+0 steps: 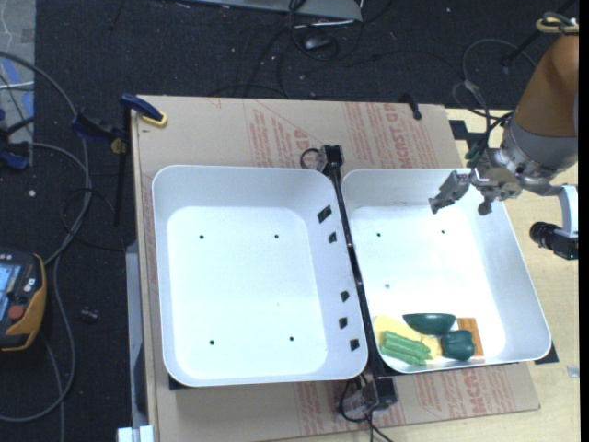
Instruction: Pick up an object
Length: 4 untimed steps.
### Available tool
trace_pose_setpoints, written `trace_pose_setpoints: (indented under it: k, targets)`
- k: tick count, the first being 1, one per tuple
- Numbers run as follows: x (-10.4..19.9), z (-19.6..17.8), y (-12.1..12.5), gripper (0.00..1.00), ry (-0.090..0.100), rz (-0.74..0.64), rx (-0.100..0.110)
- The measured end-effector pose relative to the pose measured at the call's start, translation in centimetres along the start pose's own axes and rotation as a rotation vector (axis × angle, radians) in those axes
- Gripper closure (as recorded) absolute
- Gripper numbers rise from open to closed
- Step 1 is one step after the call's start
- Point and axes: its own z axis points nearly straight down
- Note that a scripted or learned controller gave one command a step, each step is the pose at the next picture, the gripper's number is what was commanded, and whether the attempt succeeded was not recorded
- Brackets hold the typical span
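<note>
Currently gripper (pixel 467 193) hovers over the far right part of the right bin (pixel 515 247), fingers spread, nothing between them. Objects sit well apart from it, clustered in that bin's near corner: dark green bowl-shaped piece (pixel 429 321), ridged green piece (pixel 405 347), teal block (pixel 458 344), yellow piece (pixel 391 327), orange item (pixel 470 326). Arm (pixel 545 109) enters from the right, orange band above the wrist. Left bin (pixel 184 201) alongside on the worktop (pixel 239 132).

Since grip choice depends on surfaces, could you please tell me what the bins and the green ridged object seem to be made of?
Right bin and left bin: probably moulded plastic, smooth and white, with rounded corners and a soft sheen. Green ridged object: likely plastic or rubber toy food, matte, evenly coloured with regular ridges; too small to be sure.
</note>
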Motion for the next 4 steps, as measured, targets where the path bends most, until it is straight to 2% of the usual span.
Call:
trace_pose_setpoints:
  k: [1,2,3,4]
  targets:
    - [0.0,-0.5,0.2,0.0,-0.001,-0.001,-0.008]
    - [-0.4,5.7,0.1,0.0,0.0,-0.001,-0.003]
    - [-0.7,10.1,0.5,0.0,0.0,-0.001,-0.005]
    - [-0.6,12.2,0.5,0.0,-0.001,-0.002,-0.007]
